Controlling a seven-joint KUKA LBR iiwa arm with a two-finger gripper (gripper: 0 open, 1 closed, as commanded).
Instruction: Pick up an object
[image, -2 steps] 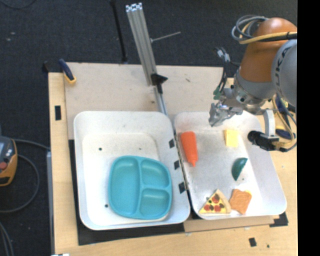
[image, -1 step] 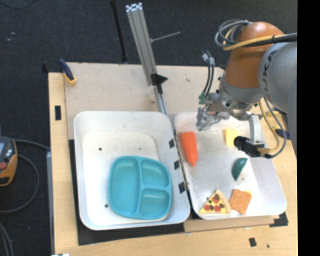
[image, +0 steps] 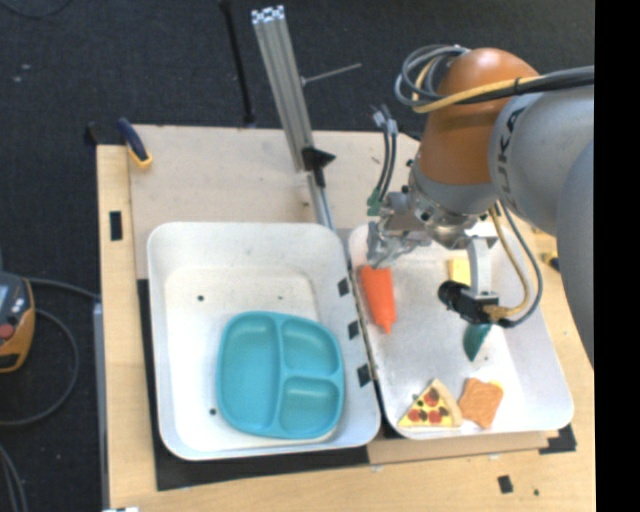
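Gripper (image: 383, 252) directly above carrot (image: 378, 296) top; grip state unclear, fingertips hard to distinguish.

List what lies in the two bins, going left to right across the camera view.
Blue divided plate → orange carrot → pizza slice → orange cracker.

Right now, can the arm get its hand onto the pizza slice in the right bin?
Probably yes. The pizza slice lies uncovered near the right bin's front edge, beside an orange piece. The hand is at the carrot, farther back.
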